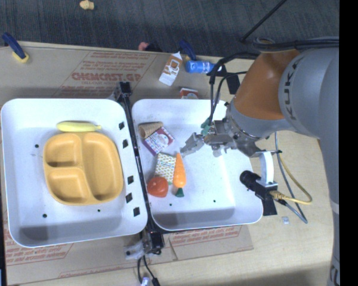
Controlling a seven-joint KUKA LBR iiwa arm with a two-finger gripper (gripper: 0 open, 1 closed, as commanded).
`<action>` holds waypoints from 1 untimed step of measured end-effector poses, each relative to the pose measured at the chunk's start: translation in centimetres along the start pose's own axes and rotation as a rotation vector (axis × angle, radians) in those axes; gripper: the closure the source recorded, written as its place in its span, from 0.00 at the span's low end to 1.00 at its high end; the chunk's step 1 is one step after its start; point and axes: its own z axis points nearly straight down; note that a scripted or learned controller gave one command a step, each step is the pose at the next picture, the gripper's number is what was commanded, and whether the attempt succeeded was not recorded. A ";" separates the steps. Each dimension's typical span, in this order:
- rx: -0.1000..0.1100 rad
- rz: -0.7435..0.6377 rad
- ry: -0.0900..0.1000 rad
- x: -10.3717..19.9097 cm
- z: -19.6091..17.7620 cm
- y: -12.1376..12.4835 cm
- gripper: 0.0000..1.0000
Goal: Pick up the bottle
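A small blue bottle (198, 67) lies on its side on the cardboard behind the right bin (244, 210), outside its far rim. My gripper (203, 147) hangs over the middle of the right bin, well in front of the bottle. It is open, its two grey fingers spread with nothing between them. The grey arm with its orange band (262, 91) reaches in from the right and covers the bin's far right corner.
In the right bin lie a cone (148, 128), a maroon packet (160, 140), a checkered piece (164, 165), a carrot (179, 170) and a tomato (157, 186). The left bin (18, 177) holds a yellow divided plate (82, 166) and a banana (79, 126). A small carton (170, 70) lies beside the bottle.
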 end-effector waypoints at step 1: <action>0.003 -0.005 0.000 0.0 -1.0 0.0 1.00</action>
